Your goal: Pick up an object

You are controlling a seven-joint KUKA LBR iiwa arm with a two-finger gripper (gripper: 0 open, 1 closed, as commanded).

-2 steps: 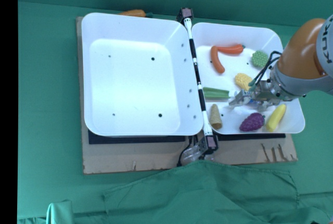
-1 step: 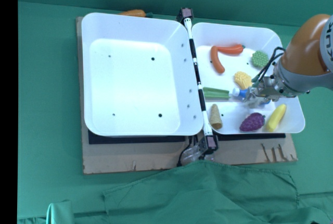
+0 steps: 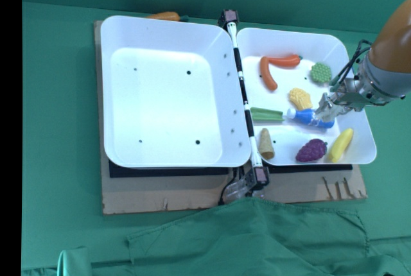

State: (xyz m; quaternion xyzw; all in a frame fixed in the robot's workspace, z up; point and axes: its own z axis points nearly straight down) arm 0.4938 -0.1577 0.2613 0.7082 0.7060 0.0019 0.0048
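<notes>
1. The claw (image 3: 325, 108) hangs low over the right-hand bin (image 3: 359, 60), right of frame centre, directly above a blue-and-white toy (image 3: 308, 117); whether it is open or closed on anything cannot be told from this angle.
2. That blue toy lies mid-bin, just beside a yellow corn piece (image 3: 299, 98). It looks like light, hard, smooth plastic, likely to slip; a pinch across its narrow middle seems the safest hold.
3. Around it, one each: a green stalk (image 3: 266, 115) touching its left end, a red sausage (image 3: 268, 72), an orange-red pepper (image 3: 284, 61), a green leafy piece (image 3: 321, 72), a tan cone (image 3: 266, 142), a purple grape bunch (image 3: 311, 150) and a yellow banana-like piece (image 3: 341, 144).
4. Two bins stand side by side on the tabletop (image 3: 58, 108); the left bin (image 3: 109, 43) fills the frame's centre-left, with one orange item (image 3: 165, 15) behind its far rim.
</notes>
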